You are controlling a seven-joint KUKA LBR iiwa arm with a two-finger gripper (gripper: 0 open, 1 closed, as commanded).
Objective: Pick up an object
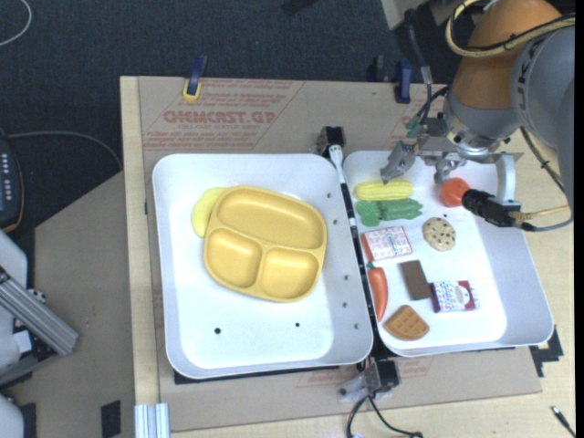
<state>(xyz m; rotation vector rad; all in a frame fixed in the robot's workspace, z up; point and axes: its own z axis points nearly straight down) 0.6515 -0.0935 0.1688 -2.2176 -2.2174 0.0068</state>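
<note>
Your bench (228,108) carries two white bins side by side. The left bin (182,272) is mostly taken up by a yellow divided tray (265,242) lying toward its upper half, leaving you open floor along the near edge and the left wall. The right bin (511,290) has bare room along its right side and near corner; its goods crowd the left half.

The arm (511,53) comes in from the upper right, bent down over the far end of the right bin, orange band above the wrist. The gripper (427,160) hangs over the far rim, just above the corn (383,190); its fingers stand apart, with nothing between them.

In that bin, the corn lies against a green vegetable (388,211) just below it. A red-patterned card (387,243) sits below those, a cookie (440,234) to its right. A carrot (378,290) lies along the left wall, a waffle (406,322) near the front, a brown bar (414,279) and a small carton (453,296) between.

An orange-red item (453,190) beside the gripper is partly covered by a black fitting; you cannot tell what it is. A yellow shape (204,210) pokes out from under the tray's left edge, mostly hidden.
</note>
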